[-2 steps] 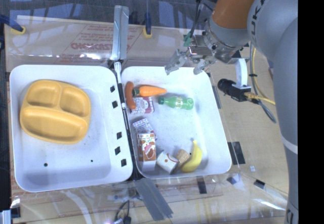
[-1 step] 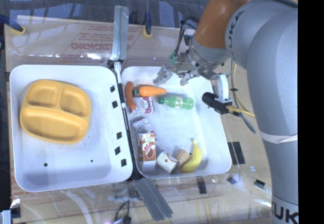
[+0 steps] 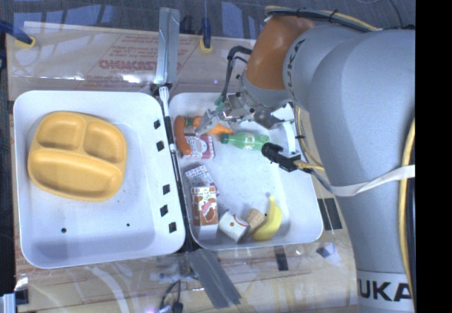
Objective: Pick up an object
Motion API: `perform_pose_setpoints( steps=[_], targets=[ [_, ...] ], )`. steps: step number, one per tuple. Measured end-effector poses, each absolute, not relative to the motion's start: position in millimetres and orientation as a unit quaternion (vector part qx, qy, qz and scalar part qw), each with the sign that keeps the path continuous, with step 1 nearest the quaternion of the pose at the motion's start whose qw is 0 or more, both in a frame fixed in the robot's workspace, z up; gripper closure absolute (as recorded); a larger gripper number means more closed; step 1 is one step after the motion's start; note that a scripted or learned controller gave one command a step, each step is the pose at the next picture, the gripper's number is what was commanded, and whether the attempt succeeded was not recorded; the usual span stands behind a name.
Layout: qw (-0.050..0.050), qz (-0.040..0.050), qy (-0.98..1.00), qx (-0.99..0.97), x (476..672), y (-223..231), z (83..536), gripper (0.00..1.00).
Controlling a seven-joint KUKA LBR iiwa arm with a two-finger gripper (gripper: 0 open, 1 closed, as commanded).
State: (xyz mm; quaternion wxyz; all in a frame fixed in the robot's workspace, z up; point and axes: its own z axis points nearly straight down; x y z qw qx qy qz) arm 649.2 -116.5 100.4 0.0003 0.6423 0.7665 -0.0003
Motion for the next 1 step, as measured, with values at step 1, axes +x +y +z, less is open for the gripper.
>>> perform_pose_setpoints(
  steps=[1],
  targets=[
    [0.001,-0.0013,0.767,0.641,649.7,-117.5,108.5,1.0]
  ],
)
